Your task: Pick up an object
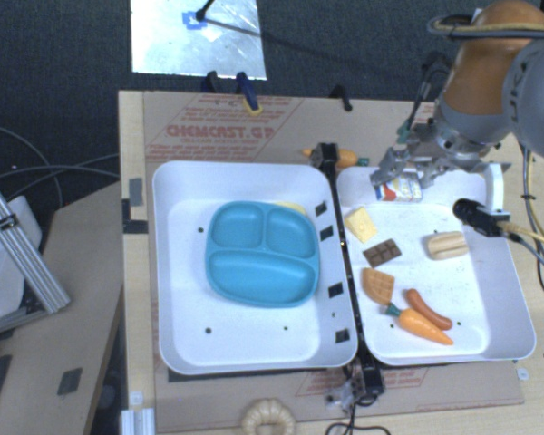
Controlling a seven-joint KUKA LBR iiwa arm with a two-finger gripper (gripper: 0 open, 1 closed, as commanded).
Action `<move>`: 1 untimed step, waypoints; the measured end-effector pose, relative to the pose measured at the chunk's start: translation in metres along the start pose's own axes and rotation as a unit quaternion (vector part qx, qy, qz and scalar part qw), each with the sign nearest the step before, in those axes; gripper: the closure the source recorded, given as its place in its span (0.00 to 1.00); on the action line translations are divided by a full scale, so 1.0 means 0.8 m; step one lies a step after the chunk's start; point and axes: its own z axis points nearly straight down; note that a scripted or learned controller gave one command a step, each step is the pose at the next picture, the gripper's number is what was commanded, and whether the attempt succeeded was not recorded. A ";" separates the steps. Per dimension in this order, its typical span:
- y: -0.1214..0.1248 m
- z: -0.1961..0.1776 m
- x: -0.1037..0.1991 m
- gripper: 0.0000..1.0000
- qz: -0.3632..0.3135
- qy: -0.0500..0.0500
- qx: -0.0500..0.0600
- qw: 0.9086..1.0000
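My gripper (397, 176) hangs low over the far left corner of the right bin (499, 284). Right under it lies a small red, white and blue item (403, 190), partly hidden by the gripper. Nearer the front of this bin lie a yellow cheese wedge (361, 225), a brown chocolate bar (382, 252), a bread roll (446, 245), a waffle (378, 285), a red sausage (430, 308) and an orange carrot (421, 325).
The left bin (177, 270) holds a blue divided plate (261, 252) with a pale yellow item (294, 208) at its far edge. An orange object (345, 159) lies beyond the bins. A black part (477, 216) with cables sticks in over the right bin.
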 end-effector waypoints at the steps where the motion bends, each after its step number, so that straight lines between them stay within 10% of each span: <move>1: -0.045 0.005 0.057 1.00 0.000 0.000 0.000 1.000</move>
